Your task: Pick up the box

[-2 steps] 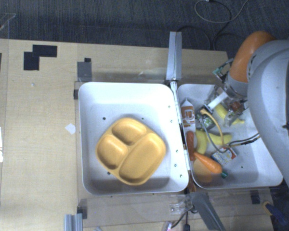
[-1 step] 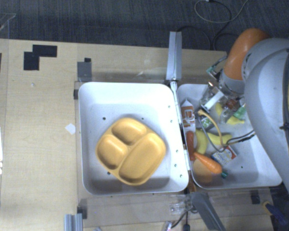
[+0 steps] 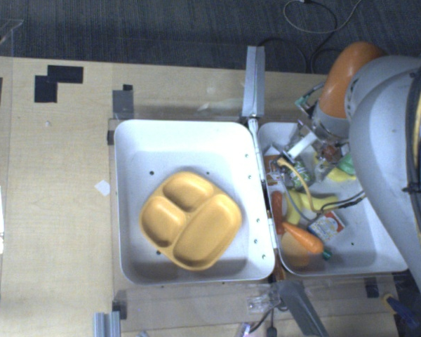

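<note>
A small red-and-white box (image 3: pixel 328 225) lies flat in the right bin (image 3: pixel 358 255), just right of a carrot. My gripper (image 3: pixel 324 161) hangs low over the back of that bin, above and behind the box and apart from it. The wrist and the grey arm cover its tips. Nothing shows held under it.
In the right bin, an orange carrot (image 3: pixel 302 237) lies at the front, a yellow banana (image 3: pixel 303 202) in the middle, a green item (image 3: pixel 346 166) under the arm, and a red sausage-like piece (image 3: pixel 276 204) against the left wall. A yellow divided tray (image 3: pixel 191 220) sits in the left bin (image 3: pixel 133 188).
</note>
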`<control>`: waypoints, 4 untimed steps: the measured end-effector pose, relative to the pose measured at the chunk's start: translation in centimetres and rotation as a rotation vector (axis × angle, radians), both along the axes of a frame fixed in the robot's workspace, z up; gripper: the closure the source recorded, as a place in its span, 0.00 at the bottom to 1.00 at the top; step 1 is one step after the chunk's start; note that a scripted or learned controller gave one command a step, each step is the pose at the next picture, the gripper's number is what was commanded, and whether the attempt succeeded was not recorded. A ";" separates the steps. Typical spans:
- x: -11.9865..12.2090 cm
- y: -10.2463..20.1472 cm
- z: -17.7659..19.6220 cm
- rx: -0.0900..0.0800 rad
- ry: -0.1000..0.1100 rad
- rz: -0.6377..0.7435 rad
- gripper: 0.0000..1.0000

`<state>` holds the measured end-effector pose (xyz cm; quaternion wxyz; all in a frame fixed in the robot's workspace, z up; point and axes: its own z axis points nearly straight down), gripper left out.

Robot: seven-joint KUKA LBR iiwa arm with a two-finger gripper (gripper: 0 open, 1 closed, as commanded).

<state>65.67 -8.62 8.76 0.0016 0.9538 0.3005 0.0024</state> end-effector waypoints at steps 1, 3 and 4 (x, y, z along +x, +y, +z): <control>0.3 0.2 1.4 0.001 -0.009 0.006 1.00; -2.2 0.9 9.9 0.005 0.000 -0.318 1.00; -6.1 -1.7 0.3 0.005 -0.002 -0.404 1.00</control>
